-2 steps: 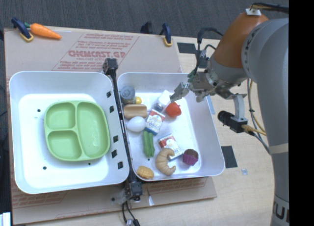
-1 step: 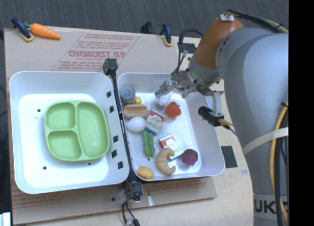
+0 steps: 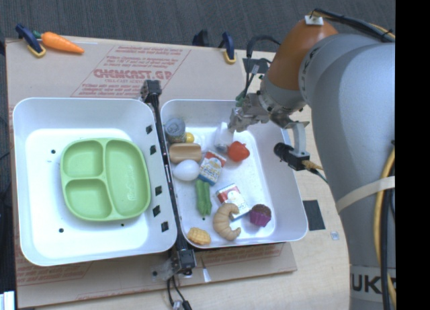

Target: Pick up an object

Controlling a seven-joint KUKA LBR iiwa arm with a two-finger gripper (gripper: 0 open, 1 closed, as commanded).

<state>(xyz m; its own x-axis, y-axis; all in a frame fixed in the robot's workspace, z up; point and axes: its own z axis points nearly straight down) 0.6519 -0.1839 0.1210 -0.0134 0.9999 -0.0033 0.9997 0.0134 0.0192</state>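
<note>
Pincer (image 3: 226, 142) low in right bin (image 3: 285, 198) nr red toy (image 3: 238, 151); grip state unclear.

Right bin (image 3: 287, 198) crowded with toy food (image 3: 201, 167), bare floor along its right side, arm (image 3: 336, 80) overhanging its top corner

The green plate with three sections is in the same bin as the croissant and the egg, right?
Not quite. The camera view shows the green plate alone in the left bin. The croissant and the egg lie in the right bin, the one the gripper is reaching into. The plate does have three sections.
</note>
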